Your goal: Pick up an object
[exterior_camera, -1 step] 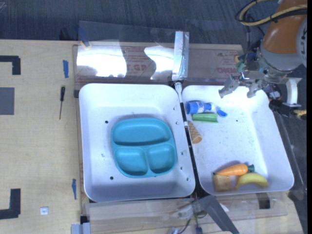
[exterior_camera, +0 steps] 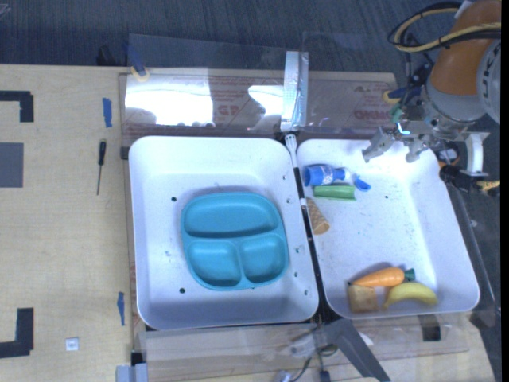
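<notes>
My gripper (exterior_camera: 394,150) hangs over the far edge of the right bin (exterior_camera: 445,213), its two fingers (exterior_camera: 374,151) spread apart and open with nothing between them. Just to its left in that bin lie a blue and white tube (exterior_camera: 328,173) and a green stick-shaped item (exterior_camera: 334,191). A brown cone-like piece (exterior_camera: 318,217) rests against the bin's left wall. In the near corner an orange carrot (exterior_camera: 380,277), a yellow banana (exterior_camera: 411,294) and a tan bread chunk (exterior_camera: 363,297) lie packed together.
The left bin (exterior_camera: 151,181) holds a blue divided plate (exterior_camera: 233,239). A clear upright panel (exterior_camera: 207,102) stands behind both bins. The ridge between the bins (exterior_camera: 302,213) runs down the middle. Cables (exterior_camera: 469,180) trail at the right bin's far right corner.
</notes>
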Robot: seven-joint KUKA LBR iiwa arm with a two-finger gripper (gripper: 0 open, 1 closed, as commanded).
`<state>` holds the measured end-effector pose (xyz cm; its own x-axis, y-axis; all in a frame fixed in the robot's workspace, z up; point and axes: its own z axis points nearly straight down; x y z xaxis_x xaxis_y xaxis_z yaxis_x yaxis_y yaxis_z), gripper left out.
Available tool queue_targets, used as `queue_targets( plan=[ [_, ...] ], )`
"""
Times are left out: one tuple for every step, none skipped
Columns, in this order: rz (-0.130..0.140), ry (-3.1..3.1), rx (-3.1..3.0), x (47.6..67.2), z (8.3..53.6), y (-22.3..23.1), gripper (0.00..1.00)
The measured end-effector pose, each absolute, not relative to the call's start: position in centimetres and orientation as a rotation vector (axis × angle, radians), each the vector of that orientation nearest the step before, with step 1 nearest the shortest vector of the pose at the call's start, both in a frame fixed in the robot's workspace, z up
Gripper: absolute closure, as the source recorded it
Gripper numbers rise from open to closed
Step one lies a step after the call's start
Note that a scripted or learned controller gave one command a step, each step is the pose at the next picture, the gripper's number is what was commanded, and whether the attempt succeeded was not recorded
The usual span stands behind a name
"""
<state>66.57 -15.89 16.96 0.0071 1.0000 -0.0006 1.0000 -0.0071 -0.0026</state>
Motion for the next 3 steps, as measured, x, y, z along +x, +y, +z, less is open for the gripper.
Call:
queue_targets(
  plan=[
    [0.006,-2.255,-2.182,66.5,12.4,-20.0,0.0],
    [-0.004,-2.413,-2.019,62.0,8.7,-16.3,0.0],
    [0.001,-2.444,-1.985,64.3,8.7,-10.8,0.0]
  ],
)
